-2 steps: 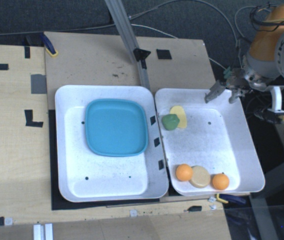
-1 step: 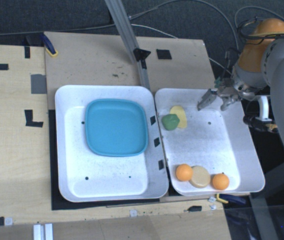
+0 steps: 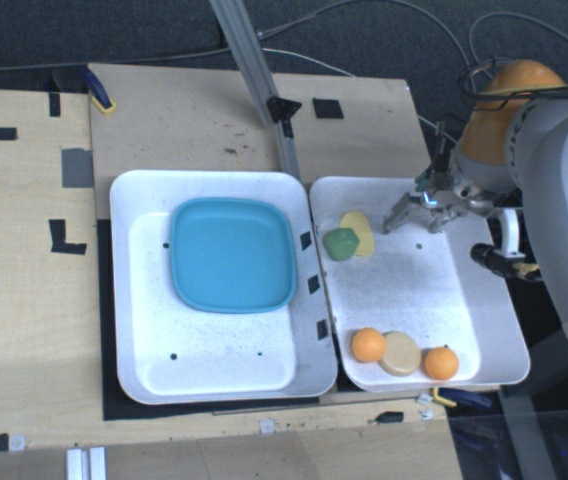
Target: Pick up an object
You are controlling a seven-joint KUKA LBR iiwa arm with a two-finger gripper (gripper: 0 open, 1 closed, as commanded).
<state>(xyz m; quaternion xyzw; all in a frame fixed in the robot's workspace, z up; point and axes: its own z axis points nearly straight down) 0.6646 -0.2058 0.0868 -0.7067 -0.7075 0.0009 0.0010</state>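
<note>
My gripper hangs open over the right bin, holding nothing. In this bin I count two orange balls, one beige disc, one green piece and one yellow piece. The left bin has one blue plate.

Beside my right bin, the left bin holds a blue tray; a grey pole slants above it.
</note>
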